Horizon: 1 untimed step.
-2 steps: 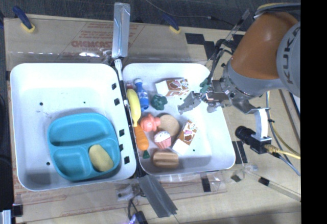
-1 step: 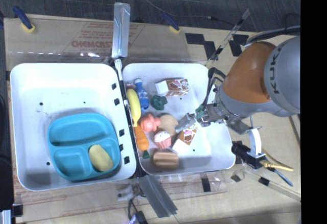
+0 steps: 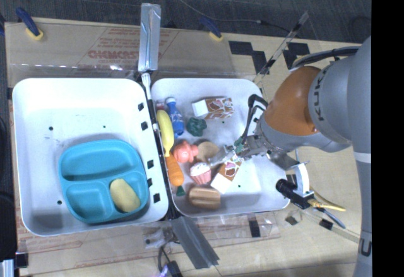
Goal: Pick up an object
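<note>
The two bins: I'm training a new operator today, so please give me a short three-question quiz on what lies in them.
1. True or false: the blue tray lies in the left bin.
2. What lies in the tray? A) yellow potato B) banana C) carrot
3. Fill in: the arm's claw hangs over the ___ bin.

Key: 1 true; 2 A; 3 right.

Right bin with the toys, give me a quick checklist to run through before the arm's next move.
1. Pincer over the right bin: ok.
2. Target beneath it, small carton: ok.
3. Pincer open or shut: cannot tell.
4. Object held between its tips: cannot tell.
5. Neighbours crowding the carton, cupcake and bread piece close by: not ok.
6. Blue tray with potato in the left bin, out of the way: ok.
</note>
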Each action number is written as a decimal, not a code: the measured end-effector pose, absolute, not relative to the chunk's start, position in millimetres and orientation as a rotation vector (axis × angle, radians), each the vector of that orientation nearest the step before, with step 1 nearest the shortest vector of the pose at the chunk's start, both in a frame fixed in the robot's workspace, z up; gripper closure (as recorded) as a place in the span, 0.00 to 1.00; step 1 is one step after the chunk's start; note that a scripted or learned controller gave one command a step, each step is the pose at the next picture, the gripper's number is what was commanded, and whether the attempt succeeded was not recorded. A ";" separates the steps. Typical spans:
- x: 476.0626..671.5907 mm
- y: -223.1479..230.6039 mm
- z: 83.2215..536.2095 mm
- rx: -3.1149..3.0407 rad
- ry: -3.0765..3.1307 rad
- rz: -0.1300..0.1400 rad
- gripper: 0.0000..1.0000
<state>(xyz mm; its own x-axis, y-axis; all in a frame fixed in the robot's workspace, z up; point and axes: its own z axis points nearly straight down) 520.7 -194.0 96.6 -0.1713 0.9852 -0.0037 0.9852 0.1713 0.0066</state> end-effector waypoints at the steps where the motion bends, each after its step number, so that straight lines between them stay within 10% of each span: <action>1: 552.8 -145.9 96.9 2.259 2.171 0.007 0.00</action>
